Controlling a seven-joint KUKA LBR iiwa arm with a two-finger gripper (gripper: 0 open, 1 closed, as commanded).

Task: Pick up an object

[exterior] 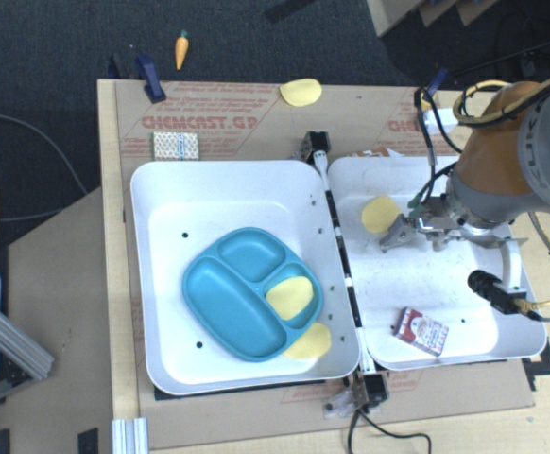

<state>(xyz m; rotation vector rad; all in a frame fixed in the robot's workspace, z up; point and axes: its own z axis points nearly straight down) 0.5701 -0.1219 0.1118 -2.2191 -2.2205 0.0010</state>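
Desk (209,121), left to right as you'd scan it. Left bin (162,206): blue divided tray (232,296) at centre; one yellow piece (291,296) sits in its 3 o'clock compartment, a second yellow piece (310,342) lies just off its 5 o'clock edge. Right bin (388,334): third yellow piece (380,214) toward 10 o'clock; red-and-white packet (421,331) at 6 o'clock. Fingers (400,235) low over the bin floor, just beside that yellow piece at its 5 o'clock; you can't tell how far they are spread, nothing seen between them.
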